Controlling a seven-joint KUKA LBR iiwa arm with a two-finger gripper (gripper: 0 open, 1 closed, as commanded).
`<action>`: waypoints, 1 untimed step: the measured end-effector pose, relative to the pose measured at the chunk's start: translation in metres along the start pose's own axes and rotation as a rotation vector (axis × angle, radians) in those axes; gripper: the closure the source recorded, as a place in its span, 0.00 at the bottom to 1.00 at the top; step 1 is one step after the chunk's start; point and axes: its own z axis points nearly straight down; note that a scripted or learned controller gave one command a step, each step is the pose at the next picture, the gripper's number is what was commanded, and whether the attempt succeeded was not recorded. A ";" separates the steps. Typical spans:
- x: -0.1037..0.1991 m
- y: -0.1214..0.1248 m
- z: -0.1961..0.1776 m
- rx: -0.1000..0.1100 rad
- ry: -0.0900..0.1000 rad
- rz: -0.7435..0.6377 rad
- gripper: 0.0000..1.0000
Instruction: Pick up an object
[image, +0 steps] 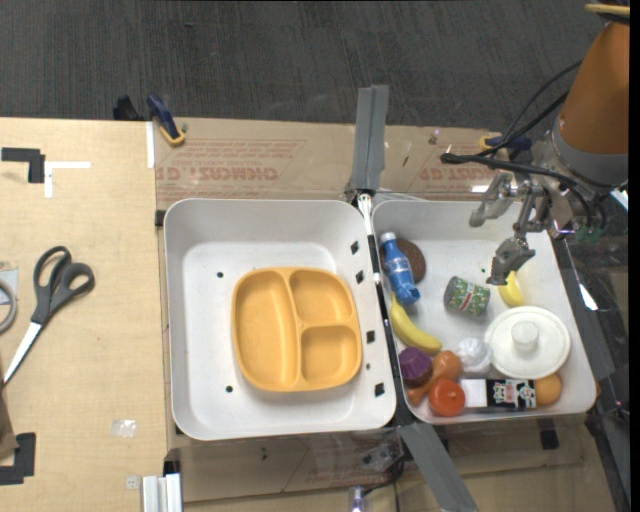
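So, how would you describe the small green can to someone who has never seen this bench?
Look in the right white bin, the one crowded with toy food. Near its middle, above the round white lid and right of the banana, lies the green can. It is the bin's green cylinder, tipped on its side.

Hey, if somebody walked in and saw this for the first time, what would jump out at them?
Most likely the yellow divided plate, alone in the middle of the left bin. Next, the right bin, crowded with small things: a blue bottle, a banana, a green can, a white lidded bowl. The end effector hangs above that bin's far right part.
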 end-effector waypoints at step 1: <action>-0.027 -0.033 0.145 0.000 0.001 0.077 0.00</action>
